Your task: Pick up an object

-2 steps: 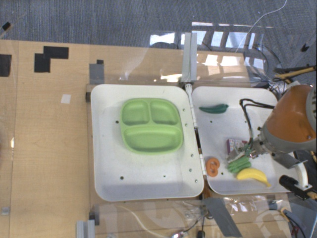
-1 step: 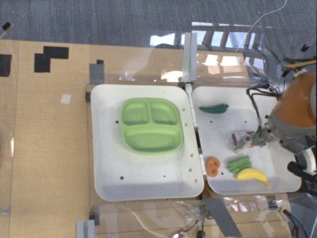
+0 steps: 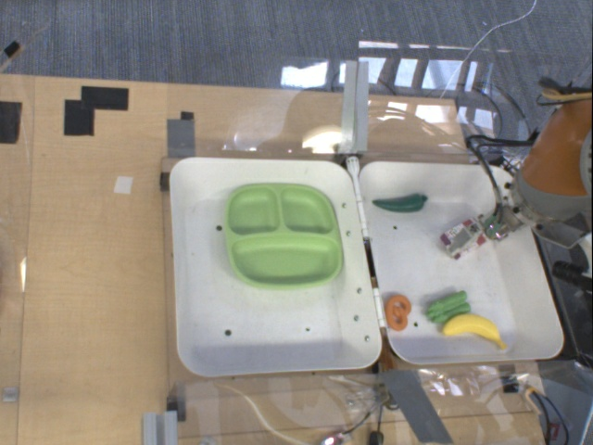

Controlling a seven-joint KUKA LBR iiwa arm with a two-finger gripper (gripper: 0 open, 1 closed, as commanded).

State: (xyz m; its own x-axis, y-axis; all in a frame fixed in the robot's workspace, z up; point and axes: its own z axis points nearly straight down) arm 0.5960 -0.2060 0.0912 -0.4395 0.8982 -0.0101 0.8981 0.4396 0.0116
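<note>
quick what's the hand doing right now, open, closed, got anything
Hand: over the right bin, nothing seen between its fingers; open or closed cannot be told.

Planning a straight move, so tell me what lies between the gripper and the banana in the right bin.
In the camera view, bare white bin floor separates the gripper from the banana; the green beans sit just left of that line, touching the banana.

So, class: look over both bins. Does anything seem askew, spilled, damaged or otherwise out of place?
Nothing stands out. The green tray lies flat in the left bin. In the right bin the pepper, carrot slice, green beans and banana lie apart and whole. The gripper hangs above that bin's floor.
</note>
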